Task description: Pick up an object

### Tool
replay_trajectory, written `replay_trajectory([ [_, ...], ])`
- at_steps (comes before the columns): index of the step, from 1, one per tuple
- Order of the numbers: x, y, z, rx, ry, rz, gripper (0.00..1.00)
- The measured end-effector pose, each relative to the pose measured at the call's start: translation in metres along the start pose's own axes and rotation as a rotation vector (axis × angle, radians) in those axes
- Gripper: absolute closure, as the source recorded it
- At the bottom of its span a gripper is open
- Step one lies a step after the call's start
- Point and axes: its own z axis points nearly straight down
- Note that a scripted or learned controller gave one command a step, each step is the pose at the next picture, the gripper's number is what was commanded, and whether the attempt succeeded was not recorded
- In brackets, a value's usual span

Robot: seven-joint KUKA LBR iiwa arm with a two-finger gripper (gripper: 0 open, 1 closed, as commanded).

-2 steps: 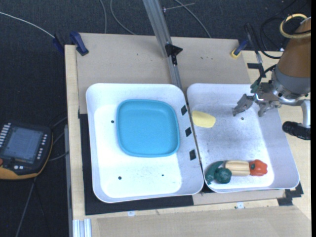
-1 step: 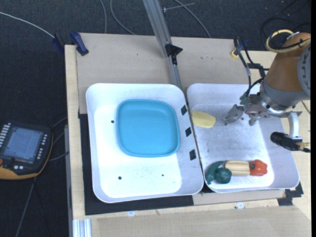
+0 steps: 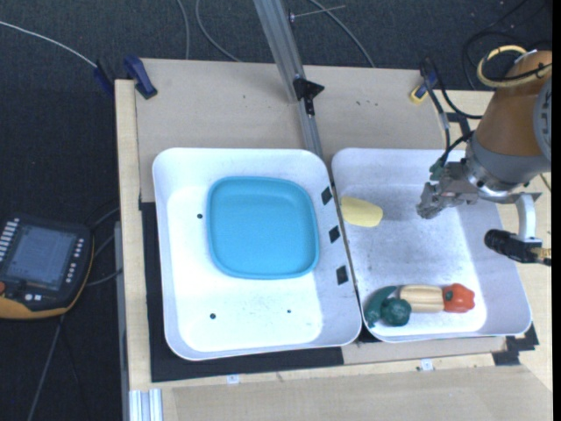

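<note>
1. The right bin (image 3: 491, 235) holds the candidates: a pale yellow lump (image 3: 361, 212) by its left wall, and along the near edge a row of a dark green piece (image 3: 388, 310), a tan bun-like piece (image 3: 422, 298) and a red piece (image 3: 458, 298), which look like toy food.

2. The left bin (image 3: 175, 235) carries a blue square plate (image 3: 263, 227) and nothing to pick.

3. The gripper (image 3: 431, 202) hangs over the bare upper middle of the right bin, near the yellow lump but apart from it, and well apart from the row at the near edge.

4. Risk: coming straight down from here, the jaws would likely meet bare bin floor and close on nothing, since no object lies under them.

5. Risk: the yellow lump sits close to the bin's left wall; a reach for it could catch the wall or push the rounded lump aside.

6. Risk: the three pieces at the near edge touch or nearly touch, so a grab there might nudge neighbours or pinch two at once, and the near rim crowds one side.

7. Jaws: from this angle they are small and dark against the wrist, so I cannot tell whether they are apart or together. Nothing is seen between them, and whether they touch the bin floor is unclear.
</note>
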Motion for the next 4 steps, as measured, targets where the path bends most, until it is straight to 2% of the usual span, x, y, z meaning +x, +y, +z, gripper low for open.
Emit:
replay_trajectory([
  [2,-0.003,0.005,-0.096,-0.003,-0.001,0.000,1.00],
  [3,0.053,0.003,-0.102,0.001,0.002,-0.005,1.00],
  [4,0.108,-0.013,-0.109,0.001,0.002,-0.005,1.00],
])
